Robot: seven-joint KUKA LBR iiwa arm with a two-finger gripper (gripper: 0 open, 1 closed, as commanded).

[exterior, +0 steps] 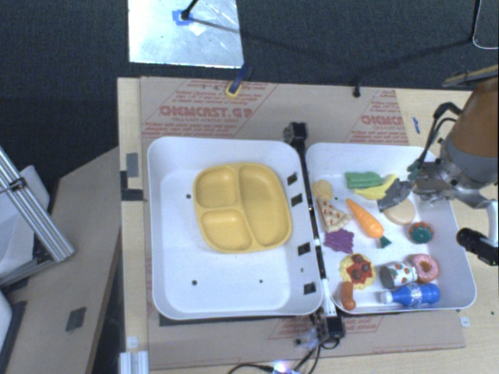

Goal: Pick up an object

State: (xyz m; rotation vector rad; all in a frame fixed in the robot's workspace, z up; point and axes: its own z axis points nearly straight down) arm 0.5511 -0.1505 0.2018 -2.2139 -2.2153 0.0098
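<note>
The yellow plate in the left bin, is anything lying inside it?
Nothing lies in the yellow plate; its three hollows show bare. It rests on the floor of the left bin, and the patch of floor under it is hidden.

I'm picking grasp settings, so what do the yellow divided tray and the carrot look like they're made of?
Yellow divided tray: looks like moulded plastic with a matte finish; one even colour, soft rounded compartment ridges, no glare. Carrot: probably a smooth plastic toy; flat uniform orange with a small green tip, though at this size rubber or foam cannot be ruled out.
</note>
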